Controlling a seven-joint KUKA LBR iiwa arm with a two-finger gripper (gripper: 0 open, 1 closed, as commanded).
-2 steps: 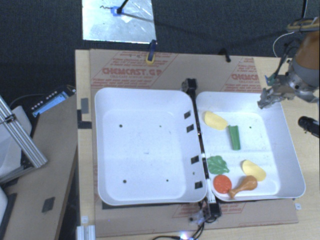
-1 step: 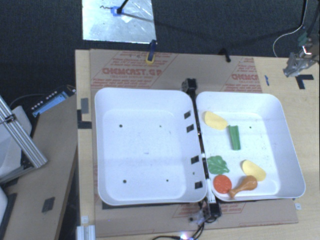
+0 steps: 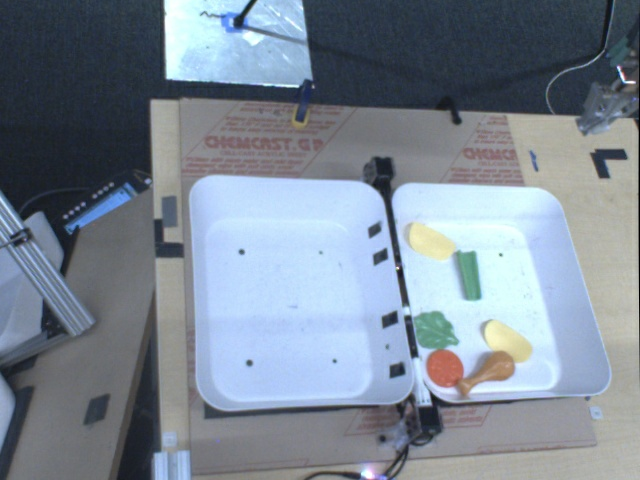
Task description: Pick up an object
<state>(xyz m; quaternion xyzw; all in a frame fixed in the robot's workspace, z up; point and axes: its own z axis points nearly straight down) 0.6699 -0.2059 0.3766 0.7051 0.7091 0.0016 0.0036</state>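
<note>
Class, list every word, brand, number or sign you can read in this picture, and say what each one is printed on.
"CHEMCAST GP", red print, repeated on the brown sheet under the bins; the last letters are unsure.
The same print appears at the sheet's far right and near edge, too blurred or cut off to read.
Grey device on the left: small markings, too small to read.
Bins and toy food: no text.

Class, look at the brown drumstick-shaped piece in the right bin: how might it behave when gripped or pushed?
The drumstick looks like rigid moulded plastic, so probably stiff and light. Its rounded, tapering shape may pivot or roll when pushed. It touches the red round piece, which would likely shift too.
</note>
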